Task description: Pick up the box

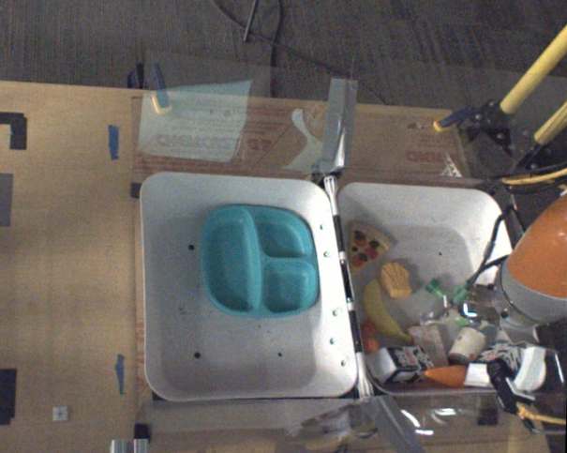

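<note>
Gripper point(485, 333) near box point(399, 363), right bin point(434, 223)

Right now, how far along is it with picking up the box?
Nothing is done yet: the box lies in the right bin, beside the carrot. In hand: the claw is low over that bin's clutter, off to one side of the box. Left: reach the box, close on it, lift it.

The box point(398, 364) is a small carton, white with black markings, and it seems to lie flat on one side. It rests in the near left corner of the right-hand bin point(434, 218), close to the wall between the two bins, its long side running roughly left to right.
</note>
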### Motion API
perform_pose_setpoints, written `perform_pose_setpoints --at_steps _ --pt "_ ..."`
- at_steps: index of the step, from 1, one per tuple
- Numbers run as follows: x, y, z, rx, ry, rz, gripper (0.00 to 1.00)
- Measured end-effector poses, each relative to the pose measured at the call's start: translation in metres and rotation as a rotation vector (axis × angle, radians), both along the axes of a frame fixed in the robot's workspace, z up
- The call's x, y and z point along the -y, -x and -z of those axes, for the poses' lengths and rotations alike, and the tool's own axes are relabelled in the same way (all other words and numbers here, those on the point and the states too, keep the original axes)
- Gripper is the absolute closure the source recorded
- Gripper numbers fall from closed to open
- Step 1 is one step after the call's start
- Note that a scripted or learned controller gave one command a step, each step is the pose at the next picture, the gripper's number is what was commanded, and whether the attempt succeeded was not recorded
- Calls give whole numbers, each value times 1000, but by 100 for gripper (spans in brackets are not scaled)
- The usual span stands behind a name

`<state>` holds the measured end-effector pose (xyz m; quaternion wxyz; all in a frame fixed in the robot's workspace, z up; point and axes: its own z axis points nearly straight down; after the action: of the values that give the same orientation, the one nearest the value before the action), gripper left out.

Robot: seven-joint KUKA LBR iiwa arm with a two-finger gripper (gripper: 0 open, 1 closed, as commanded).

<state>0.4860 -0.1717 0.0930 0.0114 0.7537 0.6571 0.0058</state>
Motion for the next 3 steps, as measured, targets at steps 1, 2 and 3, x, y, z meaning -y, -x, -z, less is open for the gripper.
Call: perform_pose_setpoints --at_steps 1,2,3 --pt "0 -55 2 -9 -9 289 0" --pt "1 -55 -8 -8 -6 288 100" --pt "1 -55 -8 -9 -6 288 0"
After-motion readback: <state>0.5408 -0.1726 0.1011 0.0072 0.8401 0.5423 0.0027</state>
